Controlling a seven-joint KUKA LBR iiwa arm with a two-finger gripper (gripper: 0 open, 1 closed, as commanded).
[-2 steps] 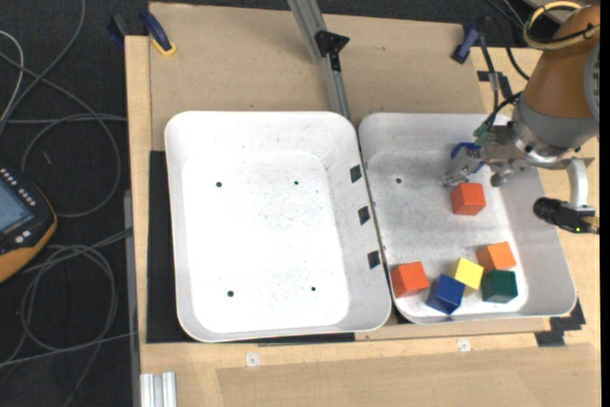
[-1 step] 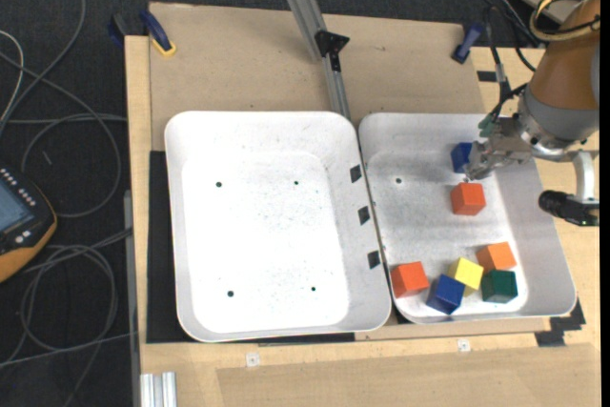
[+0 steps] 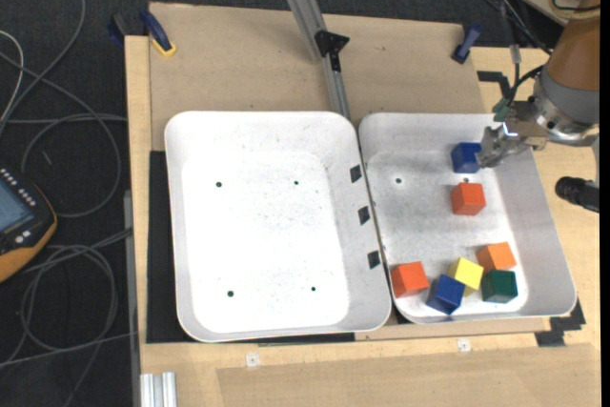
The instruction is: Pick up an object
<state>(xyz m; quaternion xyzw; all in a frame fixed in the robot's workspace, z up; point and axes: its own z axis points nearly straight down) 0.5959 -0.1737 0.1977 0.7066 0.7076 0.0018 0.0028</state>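
Camera view: we looked down on a wooden desk point(image 3: 286, 52) with two white bins side by side.
Left bin point(image 3: 191, 138): it was white with little dark specks and a few black dots.
Right bin point(image 3: 534, 234): it held all the blocks we saw.
Arm point(image 3: 577, 62): it came in from the right, grey with an orange band.
Gripper point(image 3: 498, 146): it was low at the back of the right bin, just beside the small blue block.
Fingers: we could not tell if they were spread or pressed together.
Small blue block point(image 3: 464, 156): it sat near the back of the right bin, right next to the gripper tip; we could not tell if they touched.
Red block point(image 3: 467, 198): it sat alone in the middle of the right bin, just in front of the small blue block.
Front row: an orange block point(image 3: 410, 277), a big blue block point(image 3: 444, 293), a yellow block point(image 3: 468, 273), a green block point(image 3: 499, 285) and another orange block point(image 3: 495, 254) were huddled by the front wall.
Pole point(image 3: 305, 10): a grey metal bar ran from the top down to the gap between the bins.
Floor point(image 3: 57, 33): it was dark, with cables lying on it.
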